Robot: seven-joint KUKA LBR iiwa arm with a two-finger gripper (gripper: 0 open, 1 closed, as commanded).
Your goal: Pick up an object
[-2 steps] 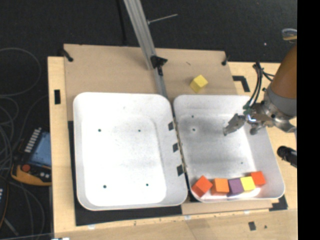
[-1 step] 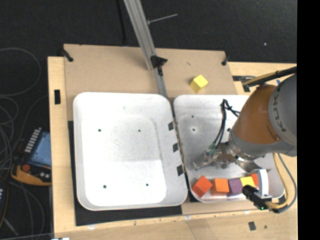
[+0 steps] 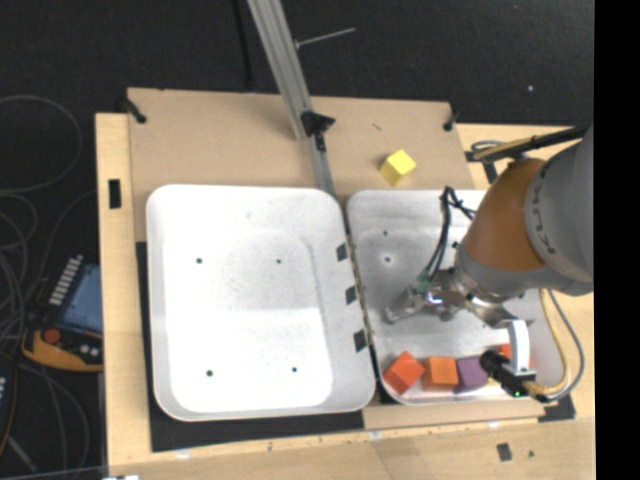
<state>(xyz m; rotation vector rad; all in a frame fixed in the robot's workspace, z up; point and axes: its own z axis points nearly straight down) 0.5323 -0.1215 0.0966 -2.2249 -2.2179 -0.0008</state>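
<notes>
My gripper hangs over the middle of the right bin, its fingers pointing left, with the grey and orange arm behind it to the right. Nothing shows between the fingers. Along the bin's near edge lie an orange-red block, an orange block and a purple block, side by side, below the gripper. A further orange piece peeks out beside the arm's white fitting.
A yellow cube rests on the bench board behind the right bin. The left bin lies beside it. A slanted metal rail runs from the top down to the bins' junction. Cables hang off the arm.
</notes>
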